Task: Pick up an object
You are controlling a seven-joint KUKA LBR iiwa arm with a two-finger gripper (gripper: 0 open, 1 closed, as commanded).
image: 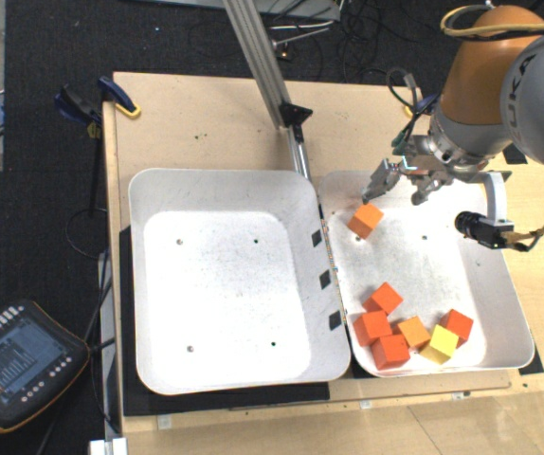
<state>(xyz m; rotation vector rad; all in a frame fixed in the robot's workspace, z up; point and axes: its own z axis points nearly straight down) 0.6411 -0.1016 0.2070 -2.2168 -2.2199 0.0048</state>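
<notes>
My gripper (pixel 400 186) hangs spread and empty over the right bin (pixel 499 292), just beside an orange cube (pixel 366 220). More cubes (pixel 407 330) cluster at its near end. The wooden bench (pixel 206 112) stands on dark floor (pixel 35 45), a pendant (pixel 16 363) nearby.

light: even, bright overhead | shadows: soft, short, beside cubes in right bin (pixel 499 282) | glare: mild on left bin (pixel 158 197) rim | focus: sharp on bench (pixel 206 112), dark surrounding floor
</notes>
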